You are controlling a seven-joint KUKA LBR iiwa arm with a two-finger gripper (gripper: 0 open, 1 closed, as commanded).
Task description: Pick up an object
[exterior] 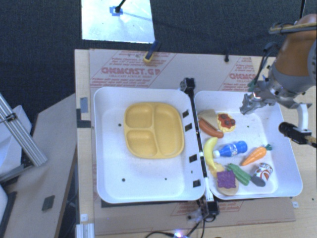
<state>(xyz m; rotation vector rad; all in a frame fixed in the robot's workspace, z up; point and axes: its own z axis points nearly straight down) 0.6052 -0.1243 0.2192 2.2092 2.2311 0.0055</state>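
- The pale wooden tabletop (pixel 59 133) carries a clear sheet printed with red lettering (pixel 131 69), and the two shallow white bins sit on it side by side; dark carpet lies beyond the far edge, with a shiny square metal plate (pixel 118 14) on it.
- The left white bin (pixel 106 148) holds a yellow plastic plate with three compartments (pixel 153 130), lying flat near its middle.
- The right white bin (pixel 285 165) holds the toy food: a pizza slice with red topping (pixel 226 121) at the far side, a red-brown sausage (pixel 210 128) just left of it, a yellow banana (pixel 210 152) along the left wall, a blue and white bottle (pixel 233 148), an orange carrot (pixel 255 155), a green pod (pixel 238 174), a red and white can (pixel 261 173), and a purple-topped slice of bread (pixel 227 180) nearest the near rim.
- The grey and orange arm (pixel 297 53) reaches in from the right; its hand (pixel 249 105) hangs over the far part of the right bin, right of the pizza slice, with nothing visible between the fingers.
- Whether the hand is open or closed cannot be told; the fingers are small and blurred.
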